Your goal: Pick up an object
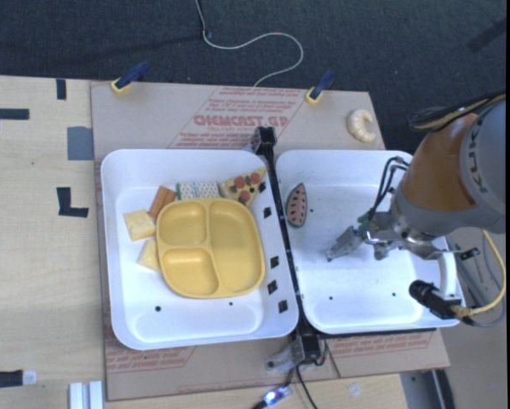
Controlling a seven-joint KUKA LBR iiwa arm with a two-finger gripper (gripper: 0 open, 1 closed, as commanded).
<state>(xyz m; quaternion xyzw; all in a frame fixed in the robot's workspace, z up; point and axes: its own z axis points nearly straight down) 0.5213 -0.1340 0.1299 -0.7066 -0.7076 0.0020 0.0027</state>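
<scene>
In the right bin [357,313], a watermelon slice [296,204] lies close to the left wall. My gripper [346,243] hangs low over the middle of this bin, to the right of the slice and apart from it, and nothing shows at its tip. A yellow divided plate [210,247] sits in the left bin [195,331]. Around it lie a pizza slice [244,184], a pale cracker [139,225], a brown piece [162,201] and a patterned piece [197,191].
A pale pastry-like toy [363,124] lies outside the bins on the cardboard at the back right. Two clamps [129,77] [320,84] hold the cardboard's far edge. The arm's orange band [442,173] looms over the right bin's right side.
</scene>
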